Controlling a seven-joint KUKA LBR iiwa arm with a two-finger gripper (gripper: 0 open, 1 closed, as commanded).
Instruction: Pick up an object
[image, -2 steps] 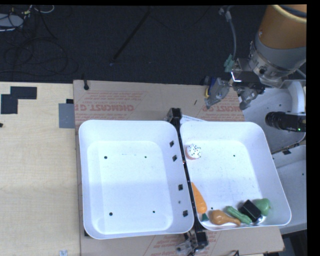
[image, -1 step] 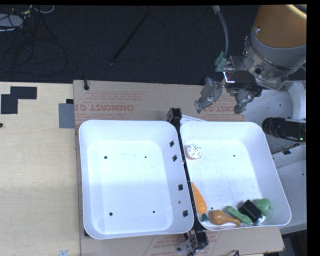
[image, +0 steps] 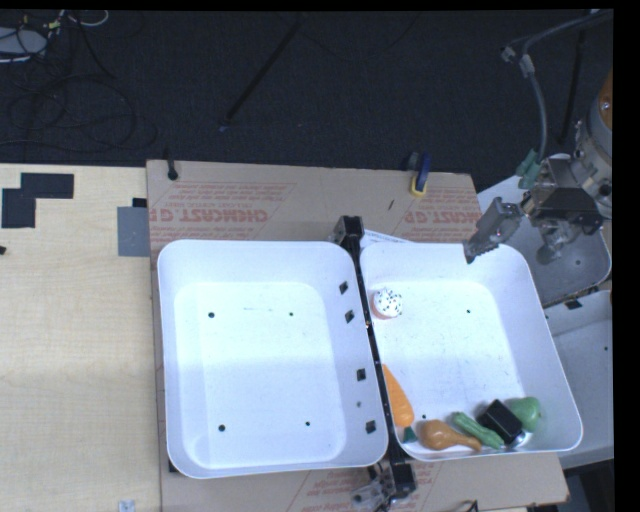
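The gripper (image: 492, 232) hung over the far right corner of the right bin (image: 545, 330), just above its rim. Below and toward the near side of the jaws the bin floor lay open. A small white dotted ball (image: 387, 303) stood off to their left by the black divider (image: 362, 330). Well away, along the near wall, crowded an orange carrot-like piece (image: 399, 400), a tan piece (image: 440, 434), green pieces (image: 478, 430) and a black block (image: 500, 421). Beyond the divider the left bin (image: 170, 350) offered broad floor.
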